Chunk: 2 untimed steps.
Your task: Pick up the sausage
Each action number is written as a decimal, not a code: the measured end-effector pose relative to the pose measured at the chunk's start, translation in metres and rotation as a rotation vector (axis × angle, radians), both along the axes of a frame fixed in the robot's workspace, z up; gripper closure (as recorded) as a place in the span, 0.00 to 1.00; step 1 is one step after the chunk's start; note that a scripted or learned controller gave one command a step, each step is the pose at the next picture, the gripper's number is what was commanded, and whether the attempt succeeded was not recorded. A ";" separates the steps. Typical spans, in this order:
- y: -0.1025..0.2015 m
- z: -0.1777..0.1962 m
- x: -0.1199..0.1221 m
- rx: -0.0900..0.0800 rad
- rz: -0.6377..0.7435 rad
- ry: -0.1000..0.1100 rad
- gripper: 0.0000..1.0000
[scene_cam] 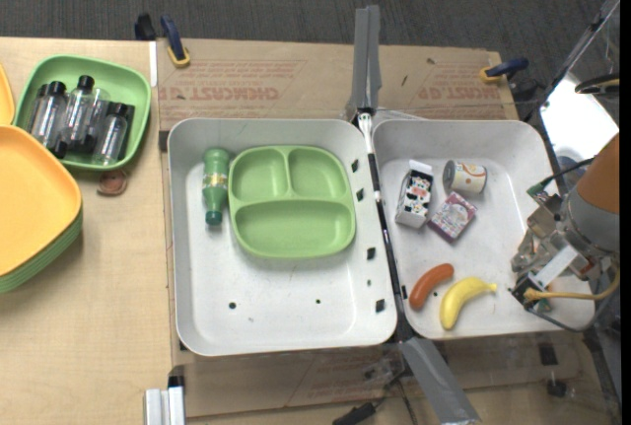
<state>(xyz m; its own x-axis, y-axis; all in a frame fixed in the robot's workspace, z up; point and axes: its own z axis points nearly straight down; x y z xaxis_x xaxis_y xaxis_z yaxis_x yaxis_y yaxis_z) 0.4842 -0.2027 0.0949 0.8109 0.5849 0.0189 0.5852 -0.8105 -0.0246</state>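
The sausage (431, 284), a short orange-red link, lies slanted on the floor of the right bin (493, 133) near its front left. A yellow banana (463, 300) lies just to its right, almost touching it. My gripper (537, 270) hangs at the right edge of the right bin, about a hand's width right of the banana and farther still from the sausage. Cables and metal parts crowd around it. Nothing shows held in it.
In the right bin also stand a small milk carton (415, 194), a tipped can (465, 177) and a pink box (452, 217). The left bin (276, 315) holds a green divided plate (292, 201) and a green bottle (215, 184). A green tray of bottles (84, 112) and orange plates (35, 211) sit at the far left.
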 end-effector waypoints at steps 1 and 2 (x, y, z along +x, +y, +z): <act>0.000 0.000 0.002 0.004 -0.093 -0.001 1.00; 0.001 0.000 0.003 0.004 -0.154 0.000 1.00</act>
